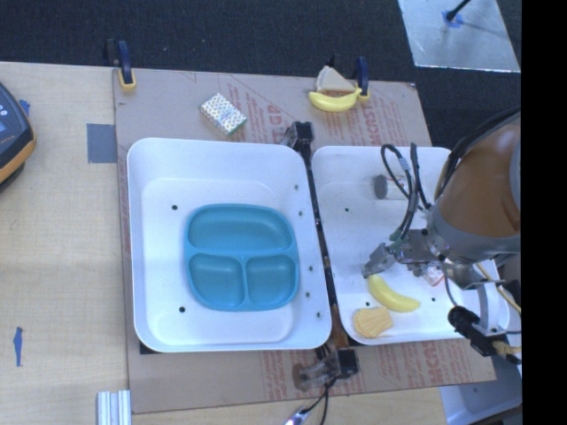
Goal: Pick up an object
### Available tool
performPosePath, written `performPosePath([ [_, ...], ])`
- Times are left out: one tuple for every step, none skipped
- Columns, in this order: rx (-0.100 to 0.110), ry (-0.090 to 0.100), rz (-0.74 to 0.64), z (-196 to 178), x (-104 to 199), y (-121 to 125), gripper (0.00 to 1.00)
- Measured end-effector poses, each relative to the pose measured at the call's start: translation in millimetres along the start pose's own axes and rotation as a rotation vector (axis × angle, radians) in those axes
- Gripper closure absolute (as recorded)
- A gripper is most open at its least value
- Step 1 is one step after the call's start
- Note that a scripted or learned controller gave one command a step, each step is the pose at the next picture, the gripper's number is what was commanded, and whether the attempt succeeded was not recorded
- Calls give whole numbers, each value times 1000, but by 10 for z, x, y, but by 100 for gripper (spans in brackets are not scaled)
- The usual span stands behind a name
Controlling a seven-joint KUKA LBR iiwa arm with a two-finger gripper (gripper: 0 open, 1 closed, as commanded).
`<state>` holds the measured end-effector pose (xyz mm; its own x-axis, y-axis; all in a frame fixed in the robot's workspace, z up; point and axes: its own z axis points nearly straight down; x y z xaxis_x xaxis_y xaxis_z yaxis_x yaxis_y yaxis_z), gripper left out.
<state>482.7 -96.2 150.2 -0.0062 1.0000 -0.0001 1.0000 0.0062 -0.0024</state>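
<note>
Camera view looks down on a pale wooden table [62, 264] with a brown cardboard sheet [266, 104] laid over its middle. On the cardboard sit two shallow white plastic bins with rounded corners, side by side. The left bin [159, 171], in the centre of the frame, holds a smooth blue divided plate [241, 257] with three compartments. The right bin [354, 171] is partly covered by the arm [478, 193], a bulky grey body with an orange band that reaches in from the right edge, black cables looping off its upper side. Its pincer [383, 262] points left and down into the lower half of the right bin; whether the fingers are spread or closed cannot be told.

Just below the pincer tip lies a curved yellow banana [392, 295], glossy and smooth, with a ridged tan biscuit-like piece [372, 322] beside its lower left. A small grey object [380, 186] rests in the bin's upper part.

Outside the bins, at the top of the frame, a second banana [333, 101] and a patterned little box [222, 113] lie on the cardboard.
</note>
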Motion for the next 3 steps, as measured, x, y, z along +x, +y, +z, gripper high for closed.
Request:
performPosePath([
  [2, 0, 2, 538, -185, -76, 0],
  [4, 0, -3, 436, -194, -77, 100],
  [-1, 1, 1, -421, 513, 593, 100],
])
